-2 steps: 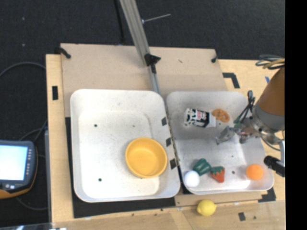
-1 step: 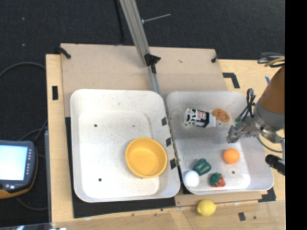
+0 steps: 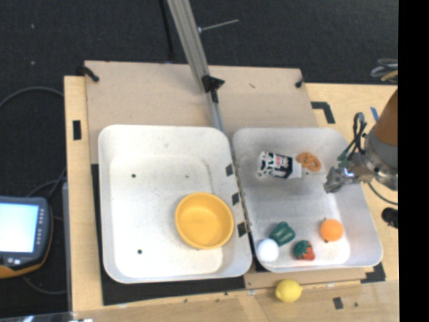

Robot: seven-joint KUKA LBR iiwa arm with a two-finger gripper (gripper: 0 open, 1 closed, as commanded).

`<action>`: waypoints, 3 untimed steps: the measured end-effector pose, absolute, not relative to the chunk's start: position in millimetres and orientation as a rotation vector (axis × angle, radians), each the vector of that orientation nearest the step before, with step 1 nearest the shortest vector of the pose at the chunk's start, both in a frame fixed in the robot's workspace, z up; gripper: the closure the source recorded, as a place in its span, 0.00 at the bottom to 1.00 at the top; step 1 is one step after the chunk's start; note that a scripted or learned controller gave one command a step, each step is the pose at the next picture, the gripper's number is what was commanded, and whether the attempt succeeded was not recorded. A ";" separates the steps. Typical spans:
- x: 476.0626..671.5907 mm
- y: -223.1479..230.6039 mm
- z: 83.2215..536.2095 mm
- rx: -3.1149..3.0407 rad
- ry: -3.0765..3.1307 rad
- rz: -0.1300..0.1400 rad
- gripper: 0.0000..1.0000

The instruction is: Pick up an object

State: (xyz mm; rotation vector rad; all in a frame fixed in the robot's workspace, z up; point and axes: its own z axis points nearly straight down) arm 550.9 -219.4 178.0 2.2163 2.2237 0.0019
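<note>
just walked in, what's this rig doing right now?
The KUKA arm is reaching in from the right, with its gripper over the right bin, near the bin's right wall. Nothing shows between its fingers. That bin holds a black-and-white carton, a pretzel, an orange ball, a green piece, a white ball and a strawberry. A yellow bowl sits in the left bin.
</note>
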 end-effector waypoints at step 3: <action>570.5 -163.8 288.6 2.211 2.227 0.003 1.00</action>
